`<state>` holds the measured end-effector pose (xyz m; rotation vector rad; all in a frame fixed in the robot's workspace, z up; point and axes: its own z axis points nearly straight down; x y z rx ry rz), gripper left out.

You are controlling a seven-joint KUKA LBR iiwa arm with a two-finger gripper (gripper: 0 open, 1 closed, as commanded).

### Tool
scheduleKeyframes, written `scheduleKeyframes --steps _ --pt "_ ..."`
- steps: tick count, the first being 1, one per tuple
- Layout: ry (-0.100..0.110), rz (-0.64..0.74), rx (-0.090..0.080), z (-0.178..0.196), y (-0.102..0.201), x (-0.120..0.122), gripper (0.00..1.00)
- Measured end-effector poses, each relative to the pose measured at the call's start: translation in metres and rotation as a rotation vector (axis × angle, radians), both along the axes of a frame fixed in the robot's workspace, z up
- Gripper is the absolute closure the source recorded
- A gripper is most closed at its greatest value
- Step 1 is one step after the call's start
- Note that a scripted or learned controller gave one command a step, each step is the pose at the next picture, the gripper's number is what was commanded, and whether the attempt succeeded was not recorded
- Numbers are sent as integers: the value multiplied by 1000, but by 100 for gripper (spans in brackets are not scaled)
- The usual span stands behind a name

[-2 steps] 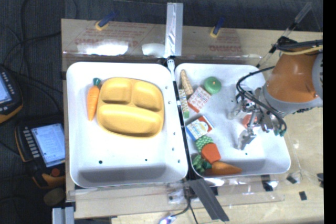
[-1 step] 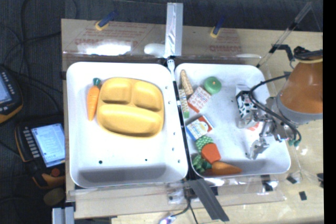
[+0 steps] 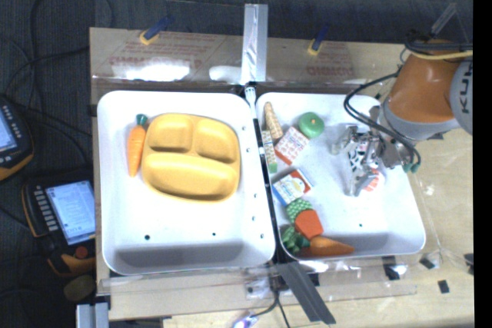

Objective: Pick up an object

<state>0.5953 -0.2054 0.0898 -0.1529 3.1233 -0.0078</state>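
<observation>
My gripper (image 3: 352,165) is low in the right bin (image 3: 400,230), in its right half, under the orange-banded wrist (image 3: 423,92). A small black-and-white spotted item (image 3: 356,156) lies right at the gripper, and a red-and-white piece (image 3: 373,180) sits just to its lower right. Whether either is held is hidden by the gripper's body. Other objects in this bin are a green apple (image 3: 310,124), a red-and-white carton (image 3: 290,145), a second small carton (image 3: 291,186), a corn cob (image 3: 270,119), a red block (image 3: 308,223), a green vegetable (image 3: 296,207) and a carrot (image 3: 330,246).
The left bin (image 3: 115,226) holds a yellow divided tray (image 3: 192,156) and a small carrot (image 3: 136,146) at its left. A metal divider (image 3: 262,165) runs between the bins. Cables hang beside the wrist. Bare floor shows in the right bin's lower right part.
</observation>
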Motion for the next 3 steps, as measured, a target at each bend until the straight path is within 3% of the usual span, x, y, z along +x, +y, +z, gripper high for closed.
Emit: scheduleKeyframes --steps 1,2,3 --pt "6 95 5 -1 -14 11 0" --pt "2 111 2 0 33 16 0" --pt "3 184 -1 0 5 -17 0"
